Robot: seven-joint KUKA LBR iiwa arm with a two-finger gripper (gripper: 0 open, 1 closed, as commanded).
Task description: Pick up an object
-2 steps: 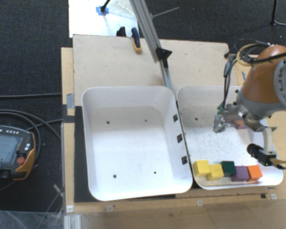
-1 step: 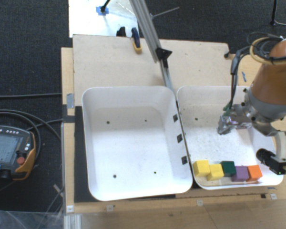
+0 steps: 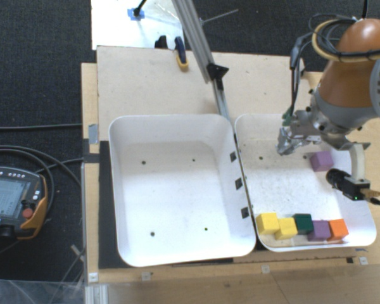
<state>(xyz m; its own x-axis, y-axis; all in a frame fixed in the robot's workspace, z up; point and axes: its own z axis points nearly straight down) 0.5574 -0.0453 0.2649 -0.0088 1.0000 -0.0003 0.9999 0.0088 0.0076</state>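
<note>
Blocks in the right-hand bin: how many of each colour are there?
Yellow blocks: 2
Green block: 1
Purple blocks: 2
Orange block: 1
Total: 6 blocks, all in the right bin

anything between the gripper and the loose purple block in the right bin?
No. Camera view shows bare bin floor between gripper and purple block.
</note>
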